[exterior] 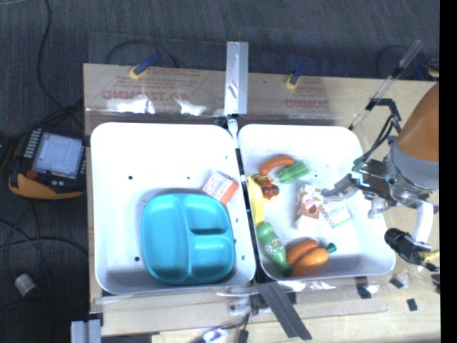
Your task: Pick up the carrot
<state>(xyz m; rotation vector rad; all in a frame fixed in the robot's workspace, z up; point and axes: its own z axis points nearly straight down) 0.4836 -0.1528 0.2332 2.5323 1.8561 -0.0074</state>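
A toy carrot (pixel 275 164), orange with a green leafy end pointing right, lies tilted near the back of the right bin (pixel 371 259). Just below it sit a small red toy and a yellow banana (pixel 255 200). Nearer the front lie a green bottle (pixel 270 240) and an orange vegetable (pixel 308 254). The gripper (pixel 341 189) hovers over a clear packet (pixel 335 211) at right; whether it is open or closed cannot be told. The left bin holds a blue divided tray (pixel 187 238).

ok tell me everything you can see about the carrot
The carrot is a smooth, glossy orange toy, plastic by the look, with a small green stem at its right end. It lies on its side near the front wall of the right bin, close against a green bottle on its left. Nothing grips it.
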